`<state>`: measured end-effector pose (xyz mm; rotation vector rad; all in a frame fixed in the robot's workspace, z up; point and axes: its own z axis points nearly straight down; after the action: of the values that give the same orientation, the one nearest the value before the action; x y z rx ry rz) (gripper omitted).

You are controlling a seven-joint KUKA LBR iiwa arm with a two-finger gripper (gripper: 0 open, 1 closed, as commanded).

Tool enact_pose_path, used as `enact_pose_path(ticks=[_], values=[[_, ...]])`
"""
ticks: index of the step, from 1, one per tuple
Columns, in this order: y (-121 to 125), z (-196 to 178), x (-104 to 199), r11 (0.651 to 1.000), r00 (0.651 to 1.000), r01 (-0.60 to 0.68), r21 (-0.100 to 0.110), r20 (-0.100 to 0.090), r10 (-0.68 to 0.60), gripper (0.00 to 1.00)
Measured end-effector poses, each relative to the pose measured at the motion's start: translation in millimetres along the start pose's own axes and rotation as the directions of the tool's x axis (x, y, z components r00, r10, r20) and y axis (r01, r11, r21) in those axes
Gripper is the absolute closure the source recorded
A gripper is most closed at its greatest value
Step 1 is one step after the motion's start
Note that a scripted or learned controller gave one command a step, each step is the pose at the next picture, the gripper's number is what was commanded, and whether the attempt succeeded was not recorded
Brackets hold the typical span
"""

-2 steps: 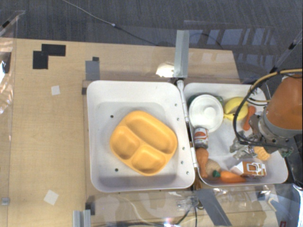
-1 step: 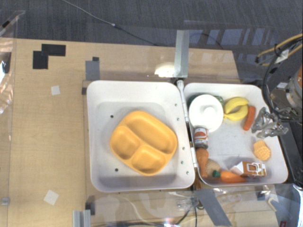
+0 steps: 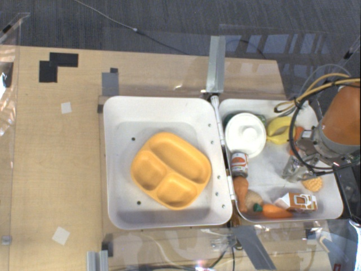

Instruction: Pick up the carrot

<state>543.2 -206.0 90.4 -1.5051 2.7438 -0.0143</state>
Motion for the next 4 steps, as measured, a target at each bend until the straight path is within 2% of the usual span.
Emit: enact_pose_path(ticks=[1,2,3,4], values=[[1.3,1.3,-2.4,1.0,1.0,0.002,-0.002,0.003,-0.002,0.0],[-1.5,-12.0,-4.0,1.0,1.0,0.001,0.007,0.005,-0.001,1.0],[26.4,-24.7,15.9,1.0,1.0,0.009,-0.008,-0.002,-0.009,1.0],[43.7,-23.5,26.2,1.0,1.0,0.018,0.001,0.002,-0.018,1.0]])
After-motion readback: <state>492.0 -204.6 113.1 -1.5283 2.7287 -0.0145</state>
